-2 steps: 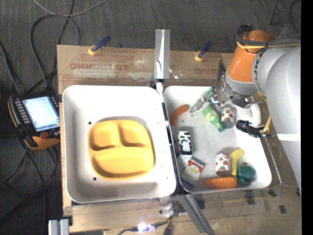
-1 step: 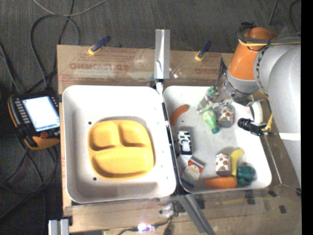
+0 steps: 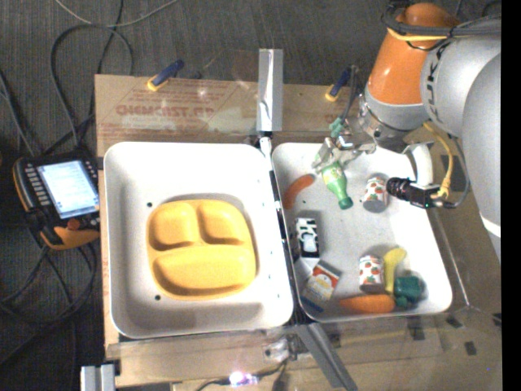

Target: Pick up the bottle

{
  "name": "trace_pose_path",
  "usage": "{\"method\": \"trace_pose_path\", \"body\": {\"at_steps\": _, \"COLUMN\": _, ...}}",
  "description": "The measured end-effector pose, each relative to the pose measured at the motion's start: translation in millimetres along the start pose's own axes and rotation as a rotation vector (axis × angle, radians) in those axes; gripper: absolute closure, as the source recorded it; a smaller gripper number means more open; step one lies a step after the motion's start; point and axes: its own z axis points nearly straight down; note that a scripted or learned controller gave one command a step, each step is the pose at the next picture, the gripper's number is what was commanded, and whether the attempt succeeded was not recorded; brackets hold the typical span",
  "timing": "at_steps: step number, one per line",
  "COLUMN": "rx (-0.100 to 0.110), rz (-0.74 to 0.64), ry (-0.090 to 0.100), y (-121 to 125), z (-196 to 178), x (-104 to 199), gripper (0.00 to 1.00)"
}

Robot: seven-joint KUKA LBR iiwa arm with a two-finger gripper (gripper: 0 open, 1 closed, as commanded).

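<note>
The green bottle (image 3: 336,183) hangs at a slant in the back left of the right bin (image 3: 435,255), its darker cap end pointing down and to the right. My gripper (image 3: 332,158) reaches in from the upper right, below the orange wrist band, and is shut on the bottle's upper end. The bottle's top is partly hidden by the metal fingers (image 3: 340,143).
Right bin: a red-orange sausage (image 3: 297,187) left of the bottle, a dotted can (image 3: 374,194) to its right, a toy car (image 3: 307,236), a small box (image 3: 321,282), a second can (image 3: 371,271), a banana (image 3: 392,265), a carrot (image 3: 366,303). Left bin (image 3: 122,186) holds a yellow divided tray (image 3: 202,247).
</note>
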Motion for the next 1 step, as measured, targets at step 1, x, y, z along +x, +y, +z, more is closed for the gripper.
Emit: {"method": "trace_pose_path", "body": {"at_steps": 1, "rx": 0.003, "rz": 0.059, "ry": 0.002, "y": -10.2, "z": 19.6, "x": 21.2, "gripper": 1.0}}
